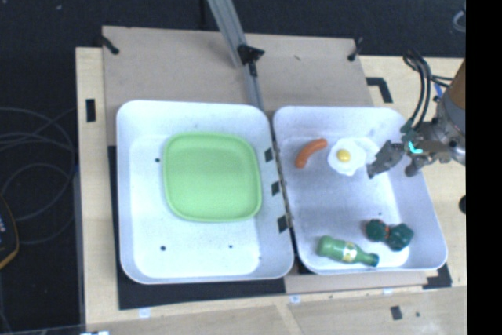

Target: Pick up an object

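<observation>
Four small toys lie in the right-hand shallow white plastic bin (314,121). Landmark = flat white-and-yellow fried-egg toy (346,156). Orange sausage toy (311,152) sits just left of egg; green plastic bottle w/ yellow label (346,250) and dark-green lumpy veg toy (389,233) lie well below it. Two-finger gripper (396,158), just right of egg, appears spread, nothing between fingers. Egg likely light, rigid, thin, slick: grip edge-on across rim. Square green plate (212,176) in left bin (133,200), well left of egg.
</observation>
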Available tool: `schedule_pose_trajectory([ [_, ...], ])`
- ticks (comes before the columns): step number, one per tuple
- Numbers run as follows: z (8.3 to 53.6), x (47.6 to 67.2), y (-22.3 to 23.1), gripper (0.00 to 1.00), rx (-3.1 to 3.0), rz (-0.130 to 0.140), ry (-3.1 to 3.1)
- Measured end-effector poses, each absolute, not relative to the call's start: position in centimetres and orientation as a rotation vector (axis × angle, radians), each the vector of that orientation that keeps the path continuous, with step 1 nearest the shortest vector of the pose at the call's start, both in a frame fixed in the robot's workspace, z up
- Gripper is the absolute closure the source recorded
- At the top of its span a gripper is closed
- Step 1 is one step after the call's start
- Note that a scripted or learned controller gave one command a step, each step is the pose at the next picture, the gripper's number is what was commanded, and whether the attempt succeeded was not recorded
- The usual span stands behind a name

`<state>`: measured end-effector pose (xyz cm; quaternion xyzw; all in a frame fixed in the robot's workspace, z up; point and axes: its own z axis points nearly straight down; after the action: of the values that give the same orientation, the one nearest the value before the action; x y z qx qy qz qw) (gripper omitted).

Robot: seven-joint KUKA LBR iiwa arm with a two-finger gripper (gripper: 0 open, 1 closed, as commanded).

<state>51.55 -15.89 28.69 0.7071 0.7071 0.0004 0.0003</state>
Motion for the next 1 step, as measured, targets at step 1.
schedule_pose_trajectory([
  [1, 28.68, 51.55, -15.89, 0.0, 2.221, 0.001, 2.221],
])
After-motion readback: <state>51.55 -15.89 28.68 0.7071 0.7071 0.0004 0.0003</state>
